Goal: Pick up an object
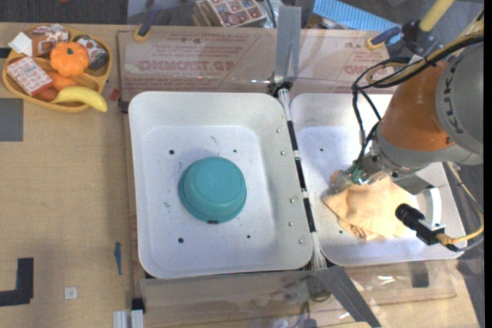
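Observation:
A teal bowl (213, 189) lies upside down in the middle of the left bin (154, 127). In the right bin (323, 134) a crumpled tan cloth (367, 210) lies near the front. The arm, grey with an orange band (411, 115), reaches down from the right. My gripper (360, 174) is low over the cloth's upper left edge, touching or nearly touching it. A small greenish bit shows at the gripper's tip, against the cloth.
A yellow dish (54, 73) with a banana, a small orange pumpkin and packets sits on the bench at the far left. Cardboard and boxes stand behind the bins. Black cables hang along the arm over the right bin.

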Available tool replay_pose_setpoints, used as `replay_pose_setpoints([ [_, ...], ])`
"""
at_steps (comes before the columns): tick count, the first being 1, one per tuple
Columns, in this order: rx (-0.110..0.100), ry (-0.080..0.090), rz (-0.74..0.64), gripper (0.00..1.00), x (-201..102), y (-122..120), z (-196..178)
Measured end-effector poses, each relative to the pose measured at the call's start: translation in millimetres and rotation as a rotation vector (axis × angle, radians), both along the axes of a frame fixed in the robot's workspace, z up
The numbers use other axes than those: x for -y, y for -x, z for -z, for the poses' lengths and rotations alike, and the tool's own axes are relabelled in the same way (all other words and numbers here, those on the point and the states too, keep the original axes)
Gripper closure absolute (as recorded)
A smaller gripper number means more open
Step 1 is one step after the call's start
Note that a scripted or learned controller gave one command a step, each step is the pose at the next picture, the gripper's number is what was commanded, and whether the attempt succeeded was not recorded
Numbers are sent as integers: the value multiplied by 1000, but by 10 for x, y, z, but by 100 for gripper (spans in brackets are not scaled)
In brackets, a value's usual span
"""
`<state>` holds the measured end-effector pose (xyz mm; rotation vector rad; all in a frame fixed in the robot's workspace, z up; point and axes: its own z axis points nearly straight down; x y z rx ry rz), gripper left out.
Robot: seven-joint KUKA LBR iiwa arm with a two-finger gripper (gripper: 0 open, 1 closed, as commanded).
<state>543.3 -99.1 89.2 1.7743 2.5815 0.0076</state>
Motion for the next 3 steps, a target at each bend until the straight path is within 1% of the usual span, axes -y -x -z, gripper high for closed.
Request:
replay_pose_setpoints([
  [1, -7, 1, -89, 0, 624, 387, -881],
  [2, -1, 3, -70, 0, 972, -234, 13],
  [3, -1, 3, -282, 0, 416, -56, 4],
])
